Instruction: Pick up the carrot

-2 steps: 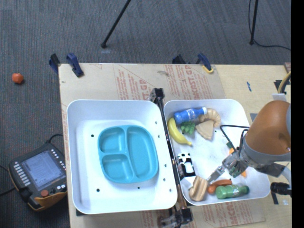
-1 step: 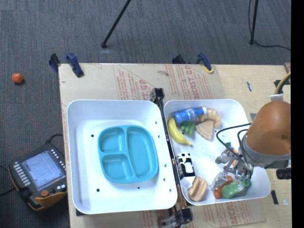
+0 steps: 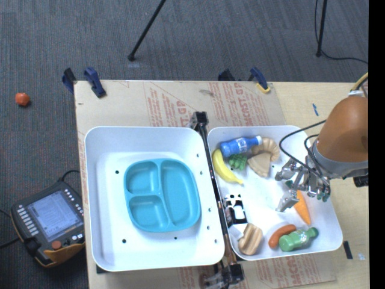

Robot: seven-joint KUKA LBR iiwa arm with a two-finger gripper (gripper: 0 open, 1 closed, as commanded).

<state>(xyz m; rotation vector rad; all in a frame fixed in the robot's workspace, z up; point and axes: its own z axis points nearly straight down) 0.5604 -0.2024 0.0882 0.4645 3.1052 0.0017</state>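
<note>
Although poised low over the right bin (image 3: pixel 334 220), had nothing clamped yet: gripper (image 3: pixel 298 190) spread wide, fingers (image 3: pixel 286 205) parted, no object seen between them. Judged as the end of the approach or the very start of the grasp; closing and lifting both left to do.

Lay flat on the bin floor, carrot (image 3: pixel 303 211), toward the right side of the right bin, thick end tucked just under the gripper. Touching the nearest finger or only just beside it: could not tell. Not raised, as far as could be seen.

Ran nearly up and down the view along its long axis, leaning a little to the lower right. Pointed with the thin tip toward the near edge of the bin, at the green bottle (image 3: pixel 298 239) just beyond it; thick end toward the wrist. Lay close at the lower left, a red sausage (image 3: pixel 281 235), apart from the carrot. Sat well clear, banana (image 3: pixel 225 167) and blue bottle (image 3: pixel 240 145), at the bin's far left.

Judged likely to need the jaws set across the short width, not along the length.
</note>
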